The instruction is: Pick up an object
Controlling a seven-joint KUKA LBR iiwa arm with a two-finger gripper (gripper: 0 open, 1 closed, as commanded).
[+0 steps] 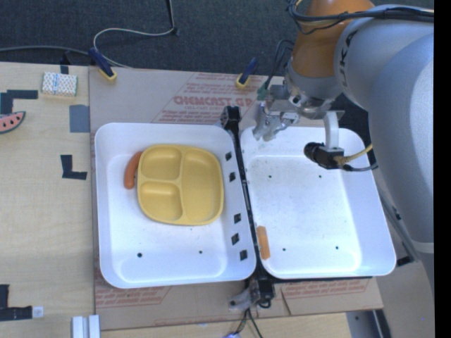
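Brown cardboard sheeting (pixel 204 101) covers the bench beneath two shallow white plastic bins set side by side. The left bin (pixel 116 259) holds a yellow three-compartment plastic plate (pixel 180 184), with a small orange sausage-shaped object (pixel 130 171) touching the plate's left rim. The right bin (pixel 331 259) holds a small orange carrot-shaped object (pixel 263 242), elongated, lying against the bin's left wall near the front corner. The metal two-finger gripper (pixel 269 127) hangs over the far left corner of the right bin, below the arm's orange band (pixel 325 30). Whether it is apart or together cannot be told. Nothing is visible in it. The carrot-shaped object lies well apart from the gripper, toward the near edge.
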